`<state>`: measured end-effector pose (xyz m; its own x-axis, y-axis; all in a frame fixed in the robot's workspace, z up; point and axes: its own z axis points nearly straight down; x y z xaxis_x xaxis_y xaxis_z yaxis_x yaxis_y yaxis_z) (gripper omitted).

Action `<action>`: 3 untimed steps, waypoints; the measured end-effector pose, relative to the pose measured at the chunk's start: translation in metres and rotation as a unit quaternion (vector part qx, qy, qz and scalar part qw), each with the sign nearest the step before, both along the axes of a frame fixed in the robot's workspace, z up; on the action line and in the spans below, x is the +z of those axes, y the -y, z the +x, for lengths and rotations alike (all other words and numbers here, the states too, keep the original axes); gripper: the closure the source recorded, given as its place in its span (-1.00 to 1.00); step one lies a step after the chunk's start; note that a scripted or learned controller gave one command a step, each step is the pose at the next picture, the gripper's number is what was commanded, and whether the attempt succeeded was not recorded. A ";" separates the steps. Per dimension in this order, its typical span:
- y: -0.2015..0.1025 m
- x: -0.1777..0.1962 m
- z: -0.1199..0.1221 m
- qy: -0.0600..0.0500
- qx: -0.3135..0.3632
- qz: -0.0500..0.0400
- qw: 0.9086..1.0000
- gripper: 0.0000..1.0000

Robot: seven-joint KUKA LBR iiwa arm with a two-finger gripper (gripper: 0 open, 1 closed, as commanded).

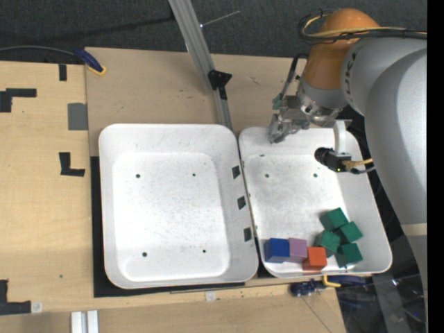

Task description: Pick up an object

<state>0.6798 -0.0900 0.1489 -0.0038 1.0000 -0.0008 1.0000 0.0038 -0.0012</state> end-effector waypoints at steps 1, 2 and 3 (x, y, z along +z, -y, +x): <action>0.005 0.057 -0.007 0.003 -0.001 0.000 1.000 1.00; 0.004 0.066 -0.007 0.001 -0.001 0.001 1.000 1.00; -0.045 0.069 -0.030 -0.001 0.001 0.001 1.000 1.00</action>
